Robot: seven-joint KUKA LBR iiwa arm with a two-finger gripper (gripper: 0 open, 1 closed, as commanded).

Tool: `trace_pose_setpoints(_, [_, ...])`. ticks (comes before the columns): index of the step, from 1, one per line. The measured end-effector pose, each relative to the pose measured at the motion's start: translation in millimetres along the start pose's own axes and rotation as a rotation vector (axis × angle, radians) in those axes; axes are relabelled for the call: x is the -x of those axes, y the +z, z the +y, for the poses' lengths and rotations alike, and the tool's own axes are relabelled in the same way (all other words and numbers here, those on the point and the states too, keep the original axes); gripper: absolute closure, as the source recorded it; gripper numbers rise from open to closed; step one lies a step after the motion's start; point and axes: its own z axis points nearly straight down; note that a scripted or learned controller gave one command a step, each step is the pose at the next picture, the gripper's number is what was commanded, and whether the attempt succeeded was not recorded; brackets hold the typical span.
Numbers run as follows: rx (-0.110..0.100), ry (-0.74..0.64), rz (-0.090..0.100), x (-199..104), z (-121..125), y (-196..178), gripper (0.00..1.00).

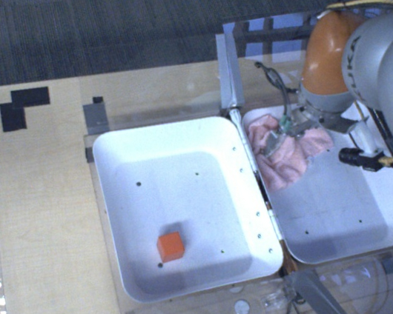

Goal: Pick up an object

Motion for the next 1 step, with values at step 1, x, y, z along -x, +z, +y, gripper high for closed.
trace_pose_setpoints(1, [0.008, -0.004, -0.003, -0.1, 3.0, -13.8, 1.0])
